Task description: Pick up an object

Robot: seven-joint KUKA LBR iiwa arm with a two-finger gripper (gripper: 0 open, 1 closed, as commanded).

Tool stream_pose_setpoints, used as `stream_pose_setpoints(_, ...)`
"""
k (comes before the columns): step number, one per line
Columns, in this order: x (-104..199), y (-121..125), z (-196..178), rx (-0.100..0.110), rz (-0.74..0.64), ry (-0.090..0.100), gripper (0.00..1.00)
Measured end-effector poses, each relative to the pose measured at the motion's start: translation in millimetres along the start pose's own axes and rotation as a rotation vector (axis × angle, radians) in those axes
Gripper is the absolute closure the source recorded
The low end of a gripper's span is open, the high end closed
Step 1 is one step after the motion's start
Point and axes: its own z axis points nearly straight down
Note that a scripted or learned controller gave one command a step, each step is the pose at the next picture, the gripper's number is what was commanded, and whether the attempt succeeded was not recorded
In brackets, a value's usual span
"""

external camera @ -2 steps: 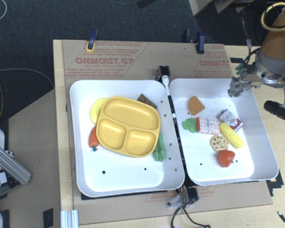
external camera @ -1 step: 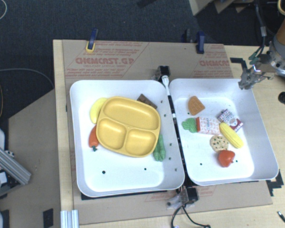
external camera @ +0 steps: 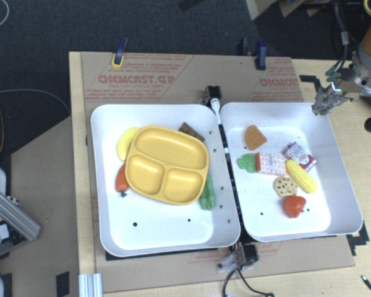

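The hand [external camera: 324, 99] hovers over the right bin's [external camera: 340, 166] far right corner; whether it is open cannot be told. Toy food, including a corn cob [external camera: 300, 176] and tomato [external camera: 295, 205], lies in that bin, well apart from the hand.

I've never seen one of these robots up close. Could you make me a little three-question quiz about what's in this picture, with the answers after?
1. True or false: the yellow divided tray lies in the left bin.
2. Which lies nearest the front edge of the right bin? A) the orange piece B) the red tomato C) the corn cob
3. Fill in: the gripper is above the right bin's far ____ corner, as the camera sees it.

Key
1. True; toy food pokes out from under its edges.
2. B.
3. Right; it is apart from all the toys, with nothing seen between its fingers.
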Motion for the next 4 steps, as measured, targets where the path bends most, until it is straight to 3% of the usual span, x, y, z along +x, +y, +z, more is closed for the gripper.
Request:
stream_pose_setpoints(1,48.4,2.8,8.8,0.006,-0.004,0.003,1.0)
stream_pose_setpoints(3,157.7,3.4,-12.5,0.003,-0.005,0.003,1.0)
stream_pose_setpoints(4,202.0,4.9,4.1,0.008,-0.004,0.003,1.0)
